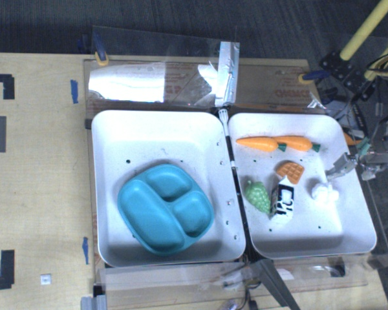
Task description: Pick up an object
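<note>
Two carrots (274, 144) lie left of gripper (344, 165) — well apart.

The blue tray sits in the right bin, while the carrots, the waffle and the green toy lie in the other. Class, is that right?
Not quite. The camera view shows the blue tray in the left bin, not the right one. The carrots, the waffle and the green toy lie in the other bin, the right bin.
</note>
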You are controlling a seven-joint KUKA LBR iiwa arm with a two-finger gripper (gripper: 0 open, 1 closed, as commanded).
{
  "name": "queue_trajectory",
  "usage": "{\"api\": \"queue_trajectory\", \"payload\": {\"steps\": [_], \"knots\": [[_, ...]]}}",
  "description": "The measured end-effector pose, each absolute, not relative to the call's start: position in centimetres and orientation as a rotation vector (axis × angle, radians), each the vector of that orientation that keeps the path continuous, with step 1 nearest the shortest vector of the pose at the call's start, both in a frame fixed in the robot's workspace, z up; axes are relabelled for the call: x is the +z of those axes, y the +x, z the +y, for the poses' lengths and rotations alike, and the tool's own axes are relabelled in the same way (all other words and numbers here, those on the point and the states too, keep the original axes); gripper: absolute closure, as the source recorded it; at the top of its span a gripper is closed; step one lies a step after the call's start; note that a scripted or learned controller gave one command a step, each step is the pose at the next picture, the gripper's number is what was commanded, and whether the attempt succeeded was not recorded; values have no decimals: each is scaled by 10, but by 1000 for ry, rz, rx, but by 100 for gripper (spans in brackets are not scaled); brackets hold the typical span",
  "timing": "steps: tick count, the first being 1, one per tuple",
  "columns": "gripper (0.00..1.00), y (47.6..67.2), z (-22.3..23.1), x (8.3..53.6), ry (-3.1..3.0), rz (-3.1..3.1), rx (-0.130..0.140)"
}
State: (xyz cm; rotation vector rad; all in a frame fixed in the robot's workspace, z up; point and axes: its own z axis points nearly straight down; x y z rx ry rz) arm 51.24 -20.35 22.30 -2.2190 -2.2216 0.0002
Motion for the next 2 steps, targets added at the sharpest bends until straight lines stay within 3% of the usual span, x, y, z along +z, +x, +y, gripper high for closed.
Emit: {"api": "queue_trajectory", "payload": {"steps": [1, 2], "knots": [[0, 554, -176, 102, -2031, -2405, -3], [0, 618, -147, 86, -2344, -2097, -3]]}}
